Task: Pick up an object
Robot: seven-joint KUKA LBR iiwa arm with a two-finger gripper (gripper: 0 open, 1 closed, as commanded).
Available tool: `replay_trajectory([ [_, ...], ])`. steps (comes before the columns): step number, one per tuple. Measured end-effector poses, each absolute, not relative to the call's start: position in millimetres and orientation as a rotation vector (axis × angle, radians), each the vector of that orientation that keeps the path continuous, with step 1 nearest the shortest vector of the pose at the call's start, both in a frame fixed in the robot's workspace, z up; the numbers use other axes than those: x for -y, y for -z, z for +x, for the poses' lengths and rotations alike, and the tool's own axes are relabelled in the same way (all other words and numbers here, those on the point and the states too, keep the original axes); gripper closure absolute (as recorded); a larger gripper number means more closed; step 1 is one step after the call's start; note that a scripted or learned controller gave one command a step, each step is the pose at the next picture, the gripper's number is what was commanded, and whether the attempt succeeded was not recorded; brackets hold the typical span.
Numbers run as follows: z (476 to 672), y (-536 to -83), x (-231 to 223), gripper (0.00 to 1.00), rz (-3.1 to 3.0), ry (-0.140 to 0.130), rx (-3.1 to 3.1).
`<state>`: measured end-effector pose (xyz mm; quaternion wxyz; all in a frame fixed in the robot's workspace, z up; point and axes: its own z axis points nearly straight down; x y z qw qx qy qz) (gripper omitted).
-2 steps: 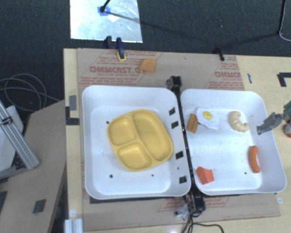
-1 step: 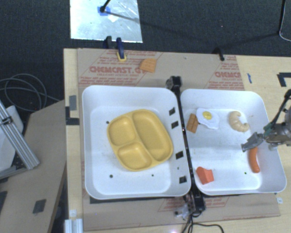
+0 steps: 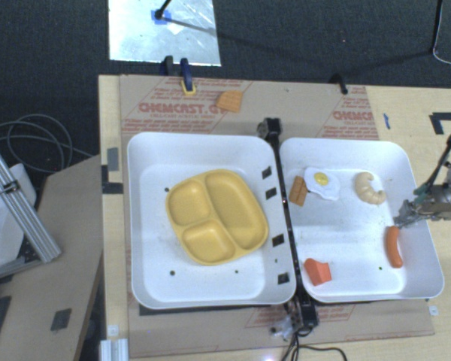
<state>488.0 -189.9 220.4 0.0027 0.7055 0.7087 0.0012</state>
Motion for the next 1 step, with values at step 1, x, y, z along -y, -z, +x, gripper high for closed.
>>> replay_trajectory([
  [1, 486.3, -136.9, 122.7, 1.00, 2.216, 0.000, -2.235],
])
